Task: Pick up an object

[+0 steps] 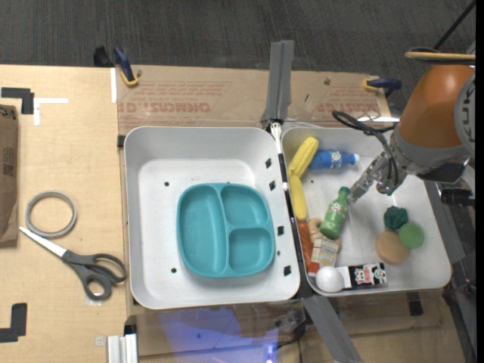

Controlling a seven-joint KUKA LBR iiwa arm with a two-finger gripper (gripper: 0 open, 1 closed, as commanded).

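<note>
Diagonally tilted green bottle (334, 213), cap upper-right.

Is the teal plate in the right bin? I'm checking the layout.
No, the teal plate lies in the left bin, away from the toys.

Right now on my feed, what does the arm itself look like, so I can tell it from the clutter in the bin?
A bulky grey arm with a rounded orange band above the wrist. Black cables loop beside it. It ends in a slim, metallic grey claw.
</note>
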